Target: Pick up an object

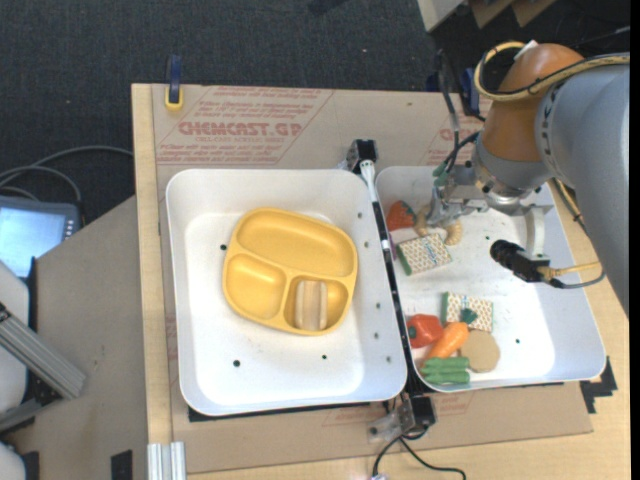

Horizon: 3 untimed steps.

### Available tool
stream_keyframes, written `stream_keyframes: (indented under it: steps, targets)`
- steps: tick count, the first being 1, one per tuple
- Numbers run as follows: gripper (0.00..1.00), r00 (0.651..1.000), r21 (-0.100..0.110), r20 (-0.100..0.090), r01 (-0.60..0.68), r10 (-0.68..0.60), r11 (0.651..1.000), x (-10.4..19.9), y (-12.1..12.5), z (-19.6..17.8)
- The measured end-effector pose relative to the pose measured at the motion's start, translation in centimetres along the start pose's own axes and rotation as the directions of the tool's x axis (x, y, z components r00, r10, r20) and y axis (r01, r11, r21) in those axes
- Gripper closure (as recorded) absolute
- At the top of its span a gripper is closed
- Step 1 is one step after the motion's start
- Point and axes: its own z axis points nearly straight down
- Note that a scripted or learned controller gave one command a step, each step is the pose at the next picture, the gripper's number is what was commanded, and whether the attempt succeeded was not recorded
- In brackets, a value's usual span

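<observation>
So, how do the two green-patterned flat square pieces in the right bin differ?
The upper green-patterned square lies near the bin's left wall, just below the gripper; the lower green-patterned square lies further right, touching the orange carrot-shaped toy. The upper one looks slightly larger. Both lie flat in the right white bin, tilted.
</observation>
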Motion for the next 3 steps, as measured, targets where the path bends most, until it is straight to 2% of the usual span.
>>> stream_keyframes:
  steps: [1,2,3]
  targets:
    - [0.00,1.000,0.002,0.005,-0.002,0.002,1.000,-0.3,-0.1,0.0]
    - [1.00,1.000,-0.002,0.003,-0.001,0.001,1.000,-0.2,0.0,-1.0]
    - [0.00,1.000,0.000,0.003,-0.001,0.001,1.000,-0.1,0.0,-1.0]
